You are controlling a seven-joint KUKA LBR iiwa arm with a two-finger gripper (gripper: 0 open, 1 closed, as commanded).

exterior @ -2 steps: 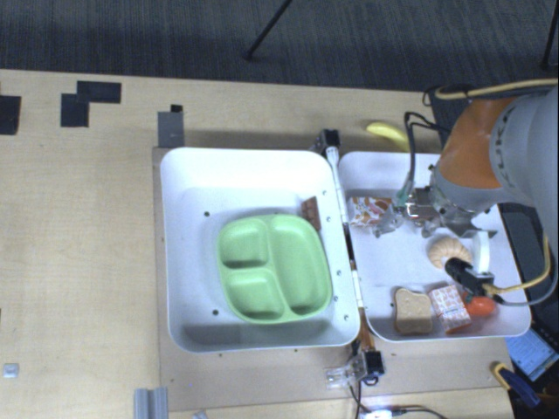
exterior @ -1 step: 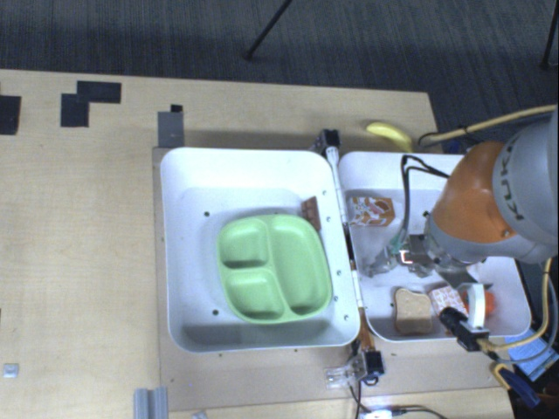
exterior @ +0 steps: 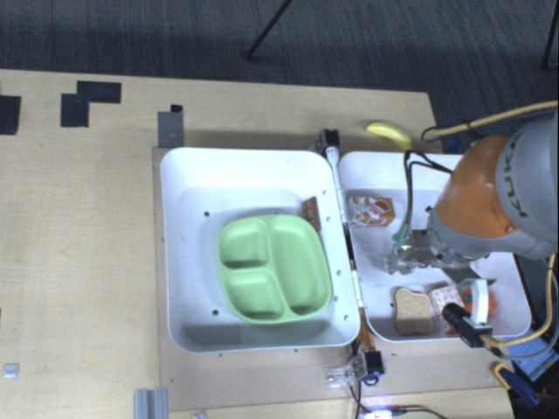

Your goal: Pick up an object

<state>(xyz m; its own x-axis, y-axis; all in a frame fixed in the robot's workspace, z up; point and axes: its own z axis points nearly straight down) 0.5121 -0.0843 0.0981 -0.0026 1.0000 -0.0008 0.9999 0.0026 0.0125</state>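
Reaching into the right bin (exterior: pixel 376 326), my gripper (exterior: pixel 403 256) hangs near its middle; I cannot tell its state. Toast (exterior: pixel 412 311) lies at that bin's near edge, a green tray (exterior: pixel 273 267) fills the left bin (exterior: pixel 188 234).

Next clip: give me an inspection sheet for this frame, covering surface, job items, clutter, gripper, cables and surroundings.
Surface: light wooden bench bearing left bin and right bin, side by side.
Job's things: green divided tray in left bin; snack packet, bread slice and red-white item in right bin.
Clutter: yellow banana-like object on the bench behind the right bin; brown item at the tray's far edge.
Grippers: gripper low in the right bin; fingers too blurred to judge.
Cables: black cable and yellow cable at the arm.
Surroundings: dark carpet.
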